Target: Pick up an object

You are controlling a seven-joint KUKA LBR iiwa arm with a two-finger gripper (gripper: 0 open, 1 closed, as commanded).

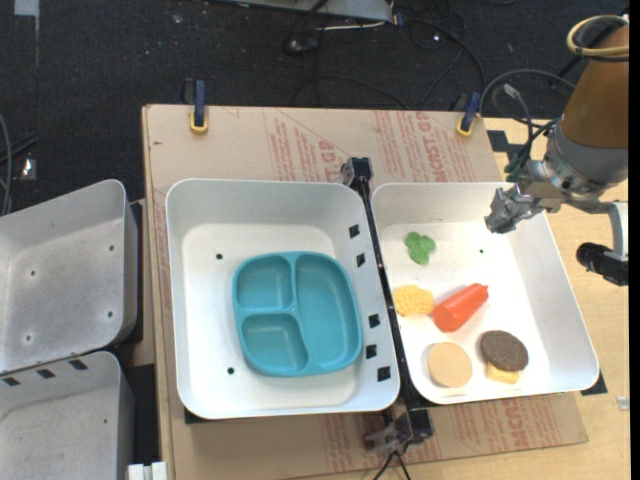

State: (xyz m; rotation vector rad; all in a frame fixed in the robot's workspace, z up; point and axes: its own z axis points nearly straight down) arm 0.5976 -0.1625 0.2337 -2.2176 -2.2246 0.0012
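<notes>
Orange carrot-like piece (461, 306) lies mid right bin (560, 298), beside yellow corn (412, 299); green piece (420, 248) above, round cookies (476, 356) below. Tool (503, 214) hovers at bin's upper right edge, nothing held, finger state unclear. Approach step; next: descend over chosen object.

We see a grey arm (585, 163) with a broad orange band, black cables looping beside it, and a dark end effector (503, 213).
</notes>
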